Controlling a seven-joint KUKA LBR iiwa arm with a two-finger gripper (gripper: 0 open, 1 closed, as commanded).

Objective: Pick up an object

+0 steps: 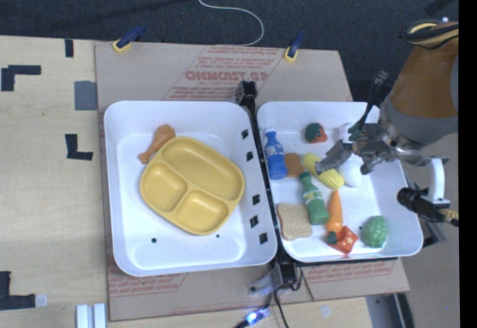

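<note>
My gripper [346, 165] hangs over the right bin [402, 203], open, with nothing between its fingers. Its left finger [332, 159] reaches toward a yellow corn cob [329, 177], and a small white object [355, 177] lies just below the gap. Around it in this bin lie a blue bottle [274, 155], a green bottle [314, 200], an orange carrot [335, 207], a bread slice [295, 221], a green broccoli [374, 231], a red piece [344, 240] and a red-and-green fruit [315, 133].
The left bin [127, 192] holds a yellow divided plate [192, 183] and an orange drumstick [156, 143]. A black divider [257, 170] runs between the bins. The arm's grey body [421, 103] stands over the right bin's far right side.
</note>
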